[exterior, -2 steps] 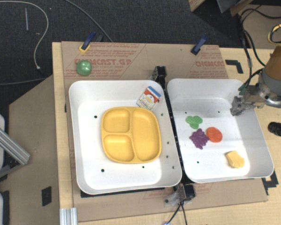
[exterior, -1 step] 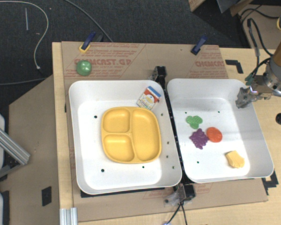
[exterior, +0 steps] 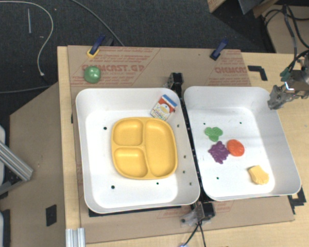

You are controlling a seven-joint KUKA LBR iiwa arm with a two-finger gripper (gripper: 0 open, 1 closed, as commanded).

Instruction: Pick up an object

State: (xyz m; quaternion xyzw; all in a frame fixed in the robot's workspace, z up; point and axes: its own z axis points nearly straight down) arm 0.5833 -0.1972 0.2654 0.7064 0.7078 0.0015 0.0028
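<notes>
Currently pre-approach: gripper [exterior: 279, 98] at frame's right edge, above right bin [exterior: 247, 98] rim, jaw state indiscernible. Next: descend toward orange toy [exterior: 236, 147].

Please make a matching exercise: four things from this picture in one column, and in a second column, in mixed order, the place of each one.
1. yellow divided plate
2. green ball
3. orange toy
4. small carton

A. on the cardboard, outside the bins
B. right bin, beside the purple toy
C. middle of the left bin
D. left bin, at its far right corner

Pairs: 1-C, 2-A, 3-B, 4-D
</notes>
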